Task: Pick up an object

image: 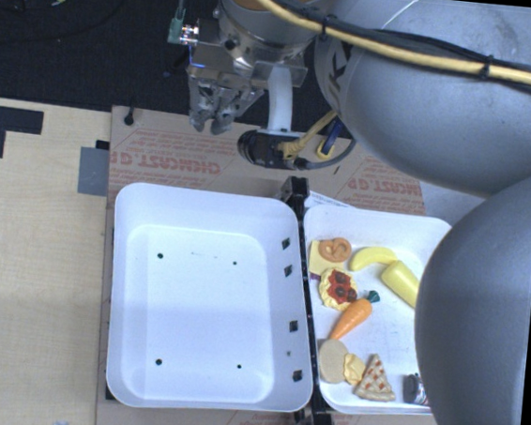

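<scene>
**Jaws high above the far rim, toy food waiting in the right-hand bin**

The jaws (211, 116) hang above the tabletop (25, 257), beyond the far edge of the left bin (126, 286). They look drawn close together with nothing between them, though the slant of the view makes the exact gap hard to judge.

Everything worth picking lies well away from the jaws, nearer the camera and off toward the arm's side, in the right bin (359, 403). A small heap of toy food sits there: a pretzel (335, 249) and a banana (372, 259) are the nearest pieces to the jaws, with a yellow block (401, 282) just past the banana. Further off come a pizza piece (338, 288), then a carrot (352, 318) lying at a slant, and furthest of all a round biscuit (332, 360) and a waffle wedge (375, 381). Part of this bin is hidden under the arm.

These look like moulded plastic pieces: probably light, stiff and rather smooth, so likely to skid or tip if pinched off-centre. The carrot seems the best candidate, since it lies a little apart from its neighbours; I would close across its thick orange body, square to its length, not at the tapering tip. The banana would want a grip across its middle. The flat pizza piece and pretzel offer little height to catch.
</scene>
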### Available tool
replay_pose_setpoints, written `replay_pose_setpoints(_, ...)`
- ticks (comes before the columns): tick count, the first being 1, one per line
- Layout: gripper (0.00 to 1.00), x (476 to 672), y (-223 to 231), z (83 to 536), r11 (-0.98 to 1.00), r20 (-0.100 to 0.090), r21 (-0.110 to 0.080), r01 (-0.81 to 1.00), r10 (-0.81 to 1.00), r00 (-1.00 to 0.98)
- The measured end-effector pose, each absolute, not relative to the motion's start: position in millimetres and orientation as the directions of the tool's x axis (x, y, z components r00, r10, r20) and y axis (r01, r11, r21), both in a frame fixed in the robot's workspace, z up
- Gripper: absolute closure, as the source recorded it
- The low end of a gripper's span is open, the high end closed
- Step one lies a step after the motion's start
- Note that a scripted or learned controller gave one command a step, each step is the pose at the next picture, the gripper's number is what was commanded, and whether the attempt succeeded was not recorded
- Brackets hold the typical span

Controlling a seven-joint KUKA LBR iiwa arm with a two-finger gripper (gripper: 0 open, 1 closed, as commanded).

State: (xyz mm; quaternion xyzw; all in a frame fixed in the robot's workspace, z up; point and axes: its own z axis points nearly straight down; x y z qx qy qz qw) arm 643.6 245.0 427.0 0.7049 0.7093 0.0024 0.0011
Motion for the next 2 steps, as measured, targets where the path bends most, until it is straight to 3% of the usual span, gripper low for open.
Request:
replay_pose_setpoints(1,1.00,643.3,235,525,0.006,0.002,0.007,1.000,1.000,-0.006)
replay_pose_setpoints(2,1.00,642.4,243,367,-0.002,-0.007,-0.020,1.000,1.000,0.001)
